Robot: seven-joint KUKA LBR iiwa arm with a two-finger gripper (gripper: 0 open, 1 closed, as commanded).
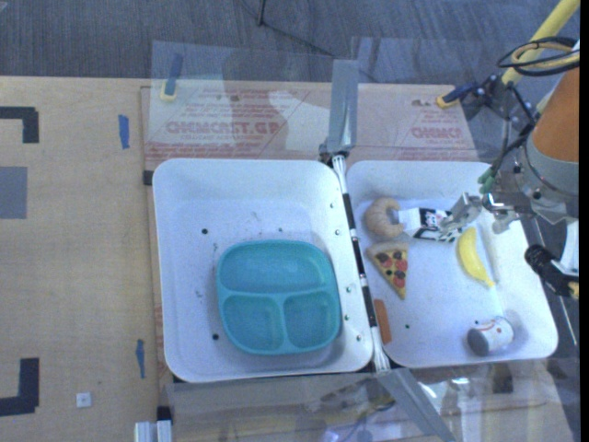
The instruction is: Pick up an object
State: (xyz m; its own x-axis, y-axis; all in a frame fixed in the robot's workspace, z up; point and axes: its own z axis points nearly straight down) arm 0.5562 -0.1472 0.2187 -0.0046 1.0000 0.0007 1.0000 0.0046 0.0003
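A single fixed camera hangs above the worktop [74,274] and looks down at a slant, far enough to take in both white bins: the left bin [175,191] sits near centre, the right bin [534,339] toward 3 o'clock. Grey floor [110,7] runs along 12 o'clock.

Teal tray [276,295] in left bin [184,191]; banana [472,257], pizza slice [391,267] in right

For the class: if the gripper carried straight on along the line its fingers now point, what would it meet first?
The gripper points left, low over the right bin. First in line seems the small black-and-white object, then the doughnut. Its height is unclear, so it might pass above.
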